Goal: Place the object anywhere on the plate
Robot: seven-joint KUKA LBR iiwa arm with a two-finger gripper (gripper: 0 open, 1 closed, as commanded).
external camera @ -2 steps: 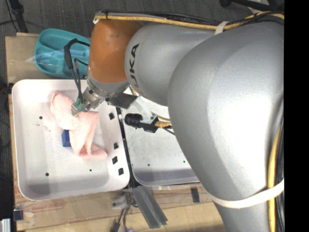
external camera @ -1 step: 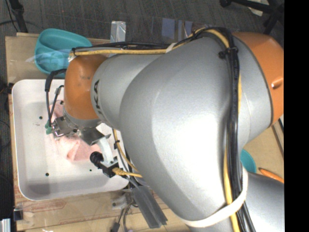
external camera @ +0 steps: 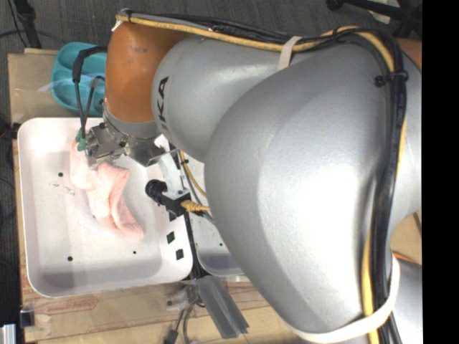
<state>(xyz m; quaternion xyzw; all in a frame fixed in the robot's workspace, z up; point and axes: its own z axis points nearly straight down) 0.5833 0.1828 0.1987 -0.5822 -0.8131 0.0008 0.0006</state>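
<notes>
Hand (external camera: 92, 147) low in left bin (external camera: 43, 192), over pale pink object (external camera: 115, 196); grip state cannot tell. Teal item (external camera: 72, 77) beyond bin.

Soft pink cloth (external camera: 111, 196) in smooth white plastic bin (external camera: 43, 213).

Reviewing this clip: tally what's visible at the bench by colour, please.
White bins: 2 (left bin, right bin)
Pink soft object: 1
Teal object behind the left bin: 1
Total: 4
</notes>
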